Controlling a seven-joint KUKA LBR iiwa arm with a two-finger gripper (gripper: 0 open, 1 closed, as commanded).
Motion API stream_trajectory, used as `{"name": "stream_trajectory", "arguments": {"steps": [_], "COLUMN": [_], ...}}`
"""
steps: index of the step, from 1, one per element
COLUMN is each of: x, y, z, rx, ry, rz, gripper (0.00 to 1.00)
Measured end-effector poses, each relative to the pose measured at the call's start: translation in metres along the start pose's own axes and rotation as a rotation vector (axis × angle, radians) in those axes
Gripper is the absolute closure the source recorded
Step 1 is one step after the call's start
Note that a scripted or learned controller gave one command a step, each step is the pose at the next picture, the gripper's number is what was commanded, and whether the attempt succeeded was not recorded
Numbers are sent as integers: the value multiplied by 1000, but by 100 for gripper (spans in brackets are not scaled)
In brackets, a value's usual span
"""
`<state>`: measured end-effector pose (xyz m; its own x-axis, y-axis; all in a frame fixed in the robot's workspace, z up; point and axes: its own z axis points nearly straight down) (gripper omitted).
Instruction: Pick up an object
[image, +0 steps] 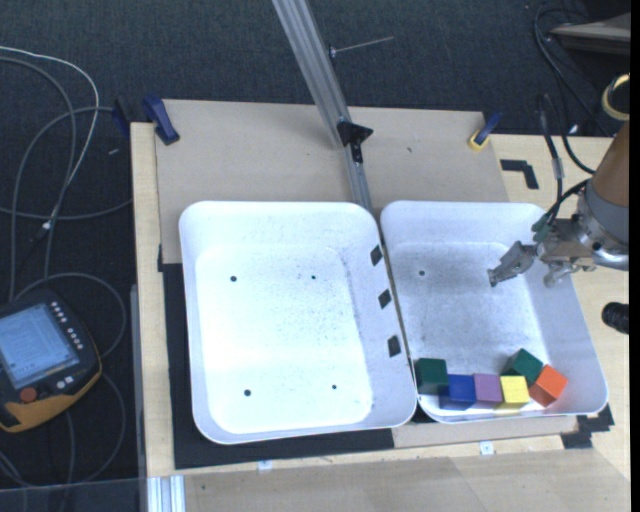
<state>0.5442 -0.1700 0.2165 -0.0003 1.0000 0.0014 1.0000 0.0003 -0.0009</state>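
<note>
A: Largest first. Flat tan board desk (260, 150) carrying two shallow white plastic bins side by side. The left white bin (210, 300) has speckled floor and nothing to pick. The right white bin (470, 310) is where the work is.

B: And the arm?

A: Grey robot arm (610, 200) reaching in from the right edge, over the right bin's far right side. Its two-finger tool (505, 268) hangs above the bin's middle floor, pointing left. One finger shows clearly; the pair is too small and blurred to read, so I cannot tell how far open it is. Nothing visible in it.

B: The objects?

A: All bunched along the right bin's near wall, well apart from the tool. Left to right: a dark green cube (432, 373), a blue cube (461, 388), a pale purple cube (487, 387), a yellow cube (513, 389), an orange-red cube (549, 383), and a second dark green block (524, 362) just behind the yellow and orange ones. They sit touching or nearly so.

B: Progress?

A: My judgement: early. Nothing lifted, no cube out of the row. Left to do: move toward the near wall, descend on one cube, close, raise. The tight packing against the wall may make a clean grip awkward.
</note>
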Motion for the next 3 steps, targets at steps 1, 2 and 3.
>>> {"name": "stream_trajectory", "arguments": {"steps": [1, 2, 3], "x": [-4, 12, 64], "y": [-4, 15, 16], "z": [-20, -44, -24], "rx": [-5, -6, 2], "ry": [-3, -2, 2], "rz": [0, -4, -6], "gripper": [0, 0, 0]}}
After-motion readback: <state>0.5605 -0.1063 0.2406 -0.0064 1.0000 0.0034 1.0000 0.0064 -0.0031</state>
